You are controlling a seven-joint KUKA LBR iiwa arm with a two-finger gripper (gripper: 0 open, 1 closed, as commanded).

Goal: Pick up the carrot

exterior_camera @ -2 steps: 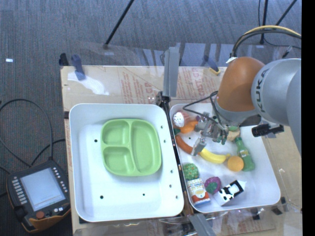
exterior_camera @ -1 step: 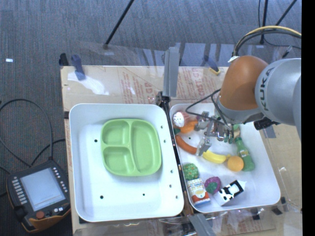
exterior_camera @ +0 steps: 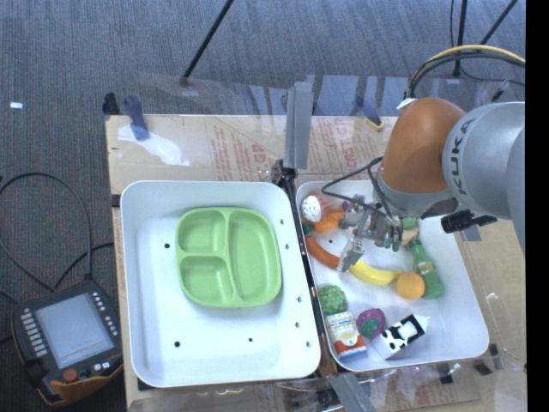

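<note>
The bench (exterior_camera: 214,140) is taken up by two shallow white bins set side by side. The left bin (exterior_camera: 150,316) carries a green divided plate (exterior_camera: 229,256), and the right bin (exterior_camera: 467,316) holds a crowd of toy foods. Over the right bin, the grey arm (exterior_camera: 485,157) with its orange band is seen reaching in from the right, and the gripper (exterior_camera: 353,251) is lowered among the items near the bin's left wall. The fingers appear parted and pointing down, and nothing is seen held between them, so the hand is judged released. The carrot (exterior_camera: 322,253) lies just left of and below the gripper, an orange-red piece slanting along the bin floor close to the left wall. A yellow banana (exterior_camera: 373,273) lies just right of the fingertips, with an orange (exterior_camera: 410,286) beyond it and a green bottle (exterior_camera: 426,271) at its side. A white egg (exterior_camera: 311,208) sits towards the bin's upper left corner. Along the lower edge are seen a broccoli piece (exterior_camera: 332,298), a small carton (exterior_camera: 345,331), a purple item (exterior_camera: 371,322) and a black-and-white box (exterior_camera: 403,335). The step in hand is judged to be the approach, with no grasp made yet. The next move calls for a slight shift towards the left wall, so that the carrot is straddled and the banana is left outside the closing fingers.
</note>
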